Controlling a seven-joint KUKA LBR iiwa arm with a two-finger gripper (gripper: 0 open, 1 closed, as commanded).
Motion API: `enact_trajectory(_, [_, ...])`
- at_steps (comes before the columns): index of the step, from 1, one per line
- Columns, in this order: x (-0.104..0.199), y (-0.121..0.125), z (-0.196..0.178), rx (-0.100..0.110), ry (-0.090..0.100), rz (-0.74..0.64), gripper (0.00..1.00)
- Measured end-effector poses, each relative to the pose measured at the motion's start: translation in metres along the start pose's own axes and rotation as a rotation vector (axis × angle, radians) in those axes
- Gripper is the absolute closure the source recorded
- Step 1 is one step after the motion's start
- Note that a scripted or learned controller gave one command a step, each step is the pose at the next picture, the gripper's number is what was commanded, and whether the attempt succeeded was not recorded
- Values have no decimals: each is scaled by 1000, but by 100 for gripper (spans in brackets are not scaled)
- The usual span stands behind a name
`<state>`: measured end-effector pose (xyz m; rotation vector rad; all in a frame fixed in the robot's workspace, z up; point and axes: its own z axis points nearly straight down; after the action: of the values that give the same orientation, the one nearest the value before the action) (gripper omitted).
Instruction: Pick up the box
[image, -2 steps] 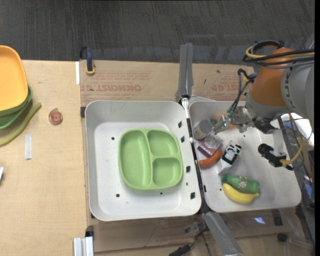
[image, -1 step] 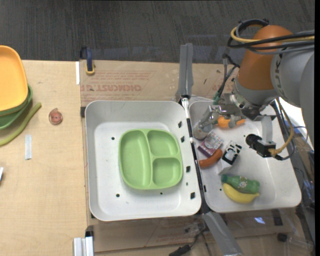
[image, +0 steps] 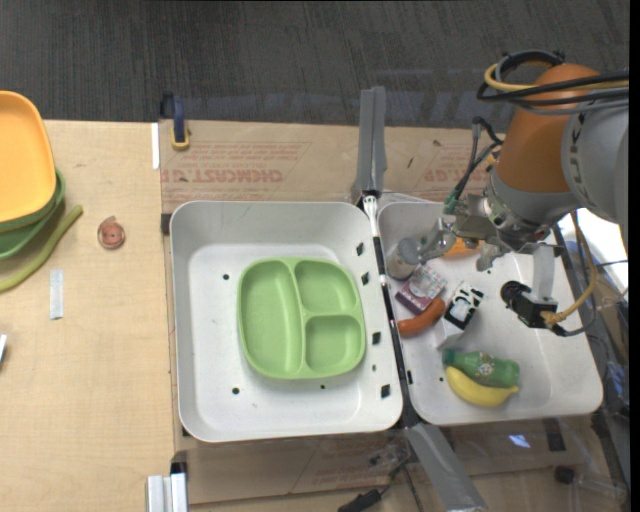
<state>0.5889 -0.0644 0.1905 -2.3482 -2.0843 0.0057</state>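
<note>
on the tan bench (image: 90, 340), 2 white bins (image: 200, 300) sit side by side; whether the jaws (image: 462, 236) are spread is unclear.

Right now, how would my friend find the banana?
Look in the right white bin, near its front edge. The banana lies there, yellow and curved, tucked under a green packet. Nothing else in that bin is yellow.

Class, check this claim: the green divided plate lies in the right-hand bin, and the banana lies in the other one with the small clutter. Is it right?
Not quite. The camera view shows the green divided plate in the left bin; the banana lies in the other, right bin, with the small clutter.
</note>
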Motion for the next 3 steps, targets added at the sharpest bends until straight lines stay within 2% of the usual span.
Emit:
enact_trajectory(1, [7, 16, 0, -2, -1, 13, 0])
enact_trajectory(2, [-34, 5, 93, -12, 0, 120, 0])
enact_trajectory(3, [-37, 22, 93, -13, 0, -63, 0])
